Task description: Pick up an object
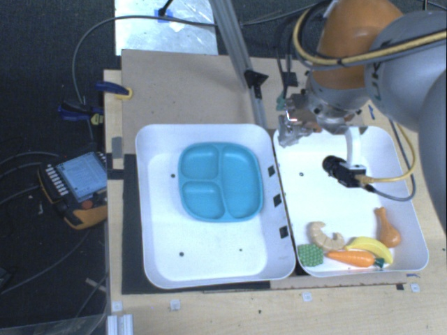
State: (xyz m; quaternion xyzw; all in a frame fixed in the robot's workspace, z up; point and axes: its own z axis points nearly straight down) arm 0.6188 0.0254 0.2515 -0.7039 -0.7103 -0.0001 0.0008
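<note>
Five small toy foods are lying bunched in the near corner of the right bin (328, 194): a green knobbly piece (311, 255) against the near-left wall, a pale beige curled piece (325, 236) just beside it, an orange carrot (351, 258) stretching along the front edge, a yellow banana (370, 246) touching the carrot from behind, and a brownish-orange drumstick (387, 228) pointing up toward the far wall. All of them are looking like smooth moulded plastic. Well apart from that cluster, the gripper (290, 132) is hanging over the far-left corner of the same bin, close to the wall the two bins share; whether its claw is spread or pressed together I cannot tell from where I am standing, as the metal parts are blurring together. One blue plate (221, 181), rounded and split into three compartments, is sitting in the left bin (160, 250). Both bins are shallow, white and glossy, resting on a brown board (181, 82).
</note>
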